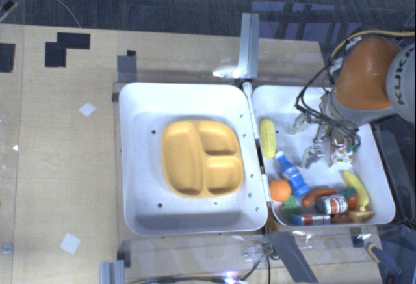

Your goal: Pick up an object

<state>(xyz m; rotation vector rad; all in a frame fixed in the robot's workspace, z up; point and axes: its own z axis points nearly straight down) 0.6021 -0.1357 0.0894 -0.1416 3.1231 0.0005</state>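
The gripper (323, 142), fingers spread and holding nothing, hangs just right of a slim, ridged plastic corn (267, 138) lying lengthwise, top to bottom.

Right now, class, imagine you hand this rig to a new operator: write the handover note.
Gripper: over the right bin, above its upper middle; open or shut can't be told, nothing seen held.
Right bin holds corn, blue bottle, orange, banana, can and more toys along the near wall.
Left bin: yellow tray.
Done: no pick yet. Left: grasp and lift one object.
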